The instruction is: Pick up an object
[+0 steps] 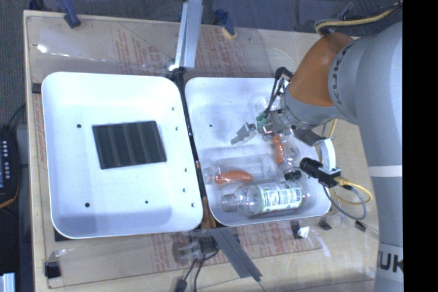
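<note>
Camera view: gripper (254,125) low in right bin (205,99), centre-right of frame — finger state can't tell. Bottle (263,199) lies along the lower wall, orange piece (231,176) just above it — centre over one item before closing, avoid the wall.

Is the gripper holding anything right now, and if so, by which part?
Cannot be told. The gripper is down in the right bin beside a small orange item, but the wrist hides the contact.
</note>
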Motion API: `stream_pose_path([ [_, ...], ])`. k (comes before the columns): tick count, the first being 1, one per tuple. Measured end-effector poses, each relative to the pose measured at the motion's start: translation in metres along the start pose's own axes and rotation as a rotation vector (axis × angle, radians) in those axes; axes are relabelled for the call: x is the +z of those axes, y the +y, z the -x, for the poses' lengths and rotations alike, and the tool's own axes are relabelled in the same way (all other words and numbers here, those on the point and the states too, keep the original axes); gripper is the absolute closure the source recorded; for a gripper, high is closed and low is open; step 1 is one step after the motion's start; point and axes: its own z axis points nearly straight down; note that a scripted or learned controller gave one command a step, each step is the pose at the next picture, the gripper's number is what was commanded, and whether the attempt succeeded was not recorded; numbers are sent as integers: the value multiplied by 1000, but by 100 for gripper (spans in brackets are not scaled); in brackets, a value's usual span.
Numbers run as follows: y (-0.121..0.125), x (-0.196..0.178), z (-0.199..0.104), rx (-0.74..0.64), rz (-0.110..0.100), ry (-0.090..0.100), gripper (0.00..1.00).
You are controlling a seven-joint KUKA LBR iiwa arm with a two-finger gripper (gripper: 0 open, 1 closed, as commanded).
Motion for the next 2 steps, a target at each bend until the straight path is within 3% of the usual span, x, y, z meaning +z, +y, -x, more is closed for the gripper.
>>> stream_pose_path([
  [1,-2,-16,2,-253,-2,-5,0],
  [2,-42,-42,-4,-268,-4,-3,0],
])
